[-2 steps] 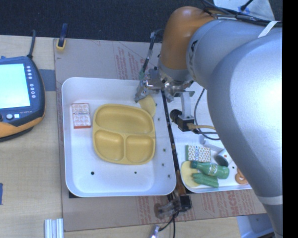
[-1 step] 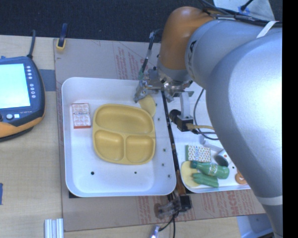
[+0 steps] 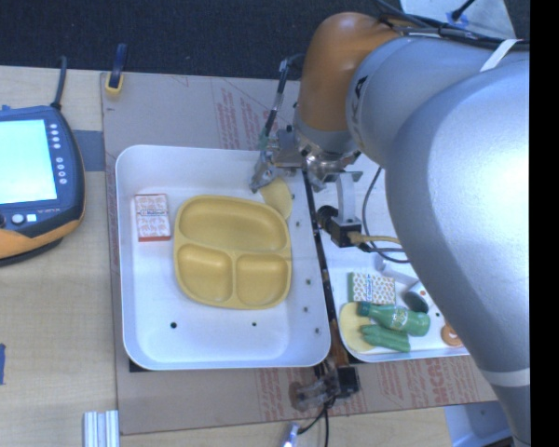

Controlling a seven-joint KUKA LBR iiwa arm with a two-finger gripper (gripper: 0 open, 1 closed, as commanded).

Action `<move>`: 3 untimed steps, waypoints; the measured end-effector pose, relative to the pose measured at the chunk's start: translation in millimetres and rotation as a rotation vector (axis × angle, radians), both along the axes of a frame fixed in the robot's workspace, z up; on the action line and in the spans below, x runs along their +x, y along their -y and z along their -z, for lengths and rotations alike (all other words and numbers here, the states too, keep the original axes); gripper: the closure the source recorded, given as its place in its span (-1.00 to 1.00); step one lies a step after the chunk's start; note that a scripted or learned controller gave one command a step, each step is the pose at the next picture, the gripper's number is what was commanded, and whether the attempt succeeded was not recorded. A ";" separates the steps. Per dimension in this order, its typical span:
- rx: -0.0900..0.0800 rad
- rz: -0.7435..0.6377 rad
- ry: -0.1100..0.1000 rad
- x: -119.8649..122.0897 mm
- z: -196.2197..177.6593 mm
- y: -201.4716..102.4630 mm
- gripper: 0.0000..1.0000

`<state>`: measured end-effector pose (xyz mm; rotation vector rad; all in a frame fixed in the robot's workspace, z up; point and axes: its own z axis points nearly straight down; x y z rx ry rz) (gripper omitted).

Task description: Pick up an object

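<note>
Camera view: gripper (image 3: 266,181) seemingly touching yellow tray (image 3: 233,250).

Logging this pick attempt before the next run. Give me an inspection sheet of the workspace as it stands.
Surface: two white bins; left bin, right bin largely hidden under the arm.
Job's things: yellow divided plate and small red-and-white box in left bin; green bottle and patterned packet in right bin.
Clutter: nothing seen.
Hand: hand at left bin's far edge, just above the plate's rim; grip state unclear.
Cables: black cable runs down between the bins.
Surroundings: teach pendant on the bench, left.
</note>
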<state>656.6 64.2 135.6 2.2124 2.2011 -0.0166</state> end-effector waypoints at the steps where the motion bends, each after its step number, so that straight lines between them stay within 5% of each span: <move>1: -0.002 0.001 0.000 -3.2 -0.1 -2.8 -1.00; 3: -0.004 0.002 -0.002 -5.7 0.8 -3.5 -1.00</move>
